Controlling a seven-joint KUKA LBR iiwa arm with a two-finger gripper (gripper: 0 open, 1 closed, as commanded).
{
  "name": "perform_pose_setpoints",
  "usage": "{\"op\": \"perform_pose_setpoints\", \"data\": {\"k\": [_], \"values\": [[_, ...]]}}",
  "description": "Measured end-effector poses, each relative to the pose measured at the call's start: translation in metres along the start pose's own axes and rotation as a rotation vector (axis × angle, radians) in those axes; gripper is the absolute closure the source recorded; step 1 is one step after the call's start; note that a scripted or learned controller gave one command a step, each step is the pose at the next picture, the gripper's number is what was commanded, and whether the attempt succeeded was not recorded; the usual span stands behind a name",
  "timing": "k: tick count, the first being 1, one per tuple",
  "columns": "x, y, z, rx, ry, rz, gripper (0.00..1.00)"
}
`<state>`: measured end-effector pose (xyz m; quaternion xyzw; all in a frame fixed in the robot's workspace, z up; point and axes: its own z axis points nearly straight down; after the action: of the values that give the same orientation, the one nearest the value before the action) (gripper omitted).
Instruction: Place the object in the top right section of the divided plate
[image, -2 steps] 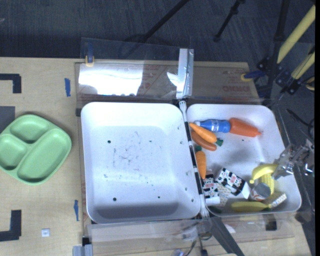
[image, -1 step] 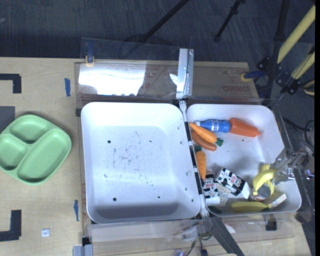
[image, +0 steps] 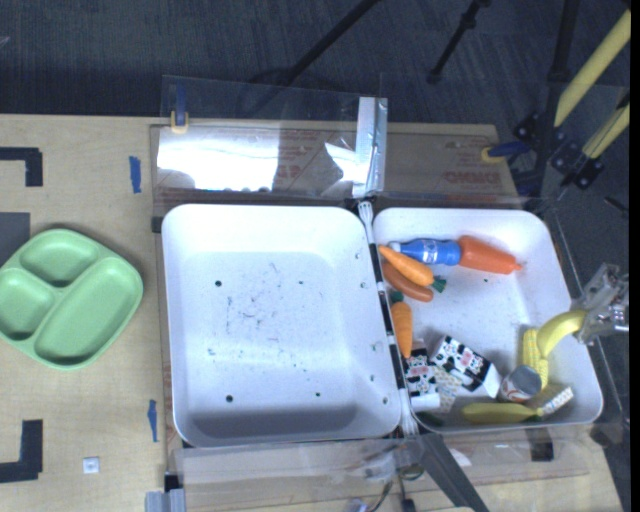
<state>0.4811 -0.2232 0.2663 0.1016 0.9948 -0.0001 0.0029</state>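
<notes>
The green divided plate (image: 66, 298) lies on the wooden bench at the far left, outside both bins, with its three sections bare. My gripper (image: 604, 302) shows as a grey metal piece at the right rim of the right bin (image: 505, 300), just beside the upper end of a yellow banana (image: 547, 340). I see nothing held in it. The right bin also holds a blue-and-orange bottle (image: 458, 253), two orange carrots (image: 408, 273), and a third carrot (image: 402, 326).
A black-and-white patterned box (image: 453, 366), a small round can (image: 522, 383) and a flat yellow piece (image: 500, 410) crowd the right bin's near side. The left bin (image: 200, 250) lies between the plate and the right bin. A clear plastic sheet (image: 270, 150) stands behind the bins.
</notes>
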Motion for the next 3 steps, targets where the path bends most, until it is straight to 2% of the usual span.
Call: {"op": "perform_pose_setpoints", "data": {"k": [1,2,3], "values": [[-0.013,0.004,0.072,-0.001,0.002,-0.139,1.0],[0.001,0.0,0.081,-0.002,0.003,-0.357,1.0],[0.0,0.06,0.059,-0.002,-0.001,-0.625,1.0]]}}
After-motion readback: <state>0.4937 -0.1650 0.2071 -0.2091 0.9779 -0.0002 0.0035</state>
